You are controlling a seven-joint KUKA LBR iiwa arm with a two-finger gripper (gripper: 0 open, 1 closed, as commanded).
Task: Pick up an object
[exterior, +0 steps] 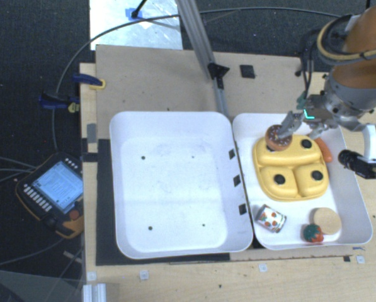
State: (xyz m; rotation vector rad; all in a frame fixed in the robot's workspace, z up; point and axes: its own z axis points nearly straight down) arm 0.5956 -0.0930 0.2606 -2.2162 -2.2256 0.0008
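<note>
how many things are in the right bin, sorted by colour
yellow: 1, the divided tray
brown: 1, the round piece on the tray's far left corner
orange: 1, the small piece by the tray's right side
tan: 1, the disc
white patterned: 1, the can
green and red: 1, the small item
total: 6

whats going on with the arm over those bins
The arm reaches in from the right over the right bin, its gripper down at a brown doughnut-like piece on the far corner of a yellow tray. A small can, a tan disc and a green-and-red toy lie nearer. Nothing looks lifted yet.
</note>
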